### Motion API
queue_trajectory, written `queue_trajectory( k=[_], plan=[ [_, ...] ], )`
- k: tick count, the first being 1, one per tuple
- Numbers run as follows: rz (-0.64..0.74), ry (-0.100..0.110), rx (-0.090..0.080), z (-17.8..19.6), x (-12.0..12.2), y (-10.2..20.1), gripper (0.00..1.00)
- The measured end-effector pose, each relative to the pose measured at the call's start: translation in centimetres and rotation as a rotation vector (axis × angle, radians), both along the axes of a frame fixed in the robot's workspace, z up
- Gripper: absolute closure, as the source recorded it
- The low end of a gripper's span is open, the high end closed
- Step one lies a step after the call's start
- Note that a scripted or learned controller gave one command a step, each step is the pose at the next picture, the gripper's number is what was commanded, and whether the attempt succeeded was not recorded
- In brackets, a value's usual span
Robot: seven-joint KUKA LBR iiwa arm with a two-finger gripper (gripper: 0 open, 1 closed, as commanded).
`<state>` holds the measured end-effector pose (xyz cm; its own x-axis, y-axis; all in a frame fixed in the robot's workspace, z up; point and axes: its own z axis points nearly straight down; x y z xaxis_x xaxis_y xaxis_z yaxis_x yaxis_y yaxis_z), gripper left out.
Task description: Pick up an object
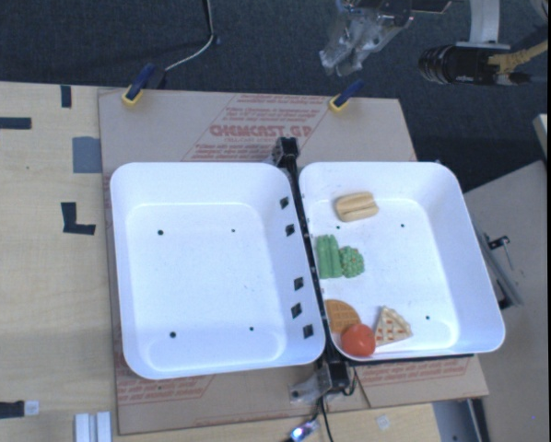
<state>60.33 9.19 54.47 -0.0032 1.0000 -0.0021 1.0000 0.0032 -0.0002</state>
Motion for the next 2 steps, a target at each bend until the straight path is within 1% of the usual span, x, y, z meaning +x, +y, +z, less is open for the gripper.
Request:
queue_trajectory(
  k=[1, 2],
  plan=[
    [0.001, 0.001, -0.001, 1.0, 0.0, 0.1, 1.00],
    [-0.015, 0.005, -0.002, -3.0, -1.2, -11.7, 1.00]
  ],
)
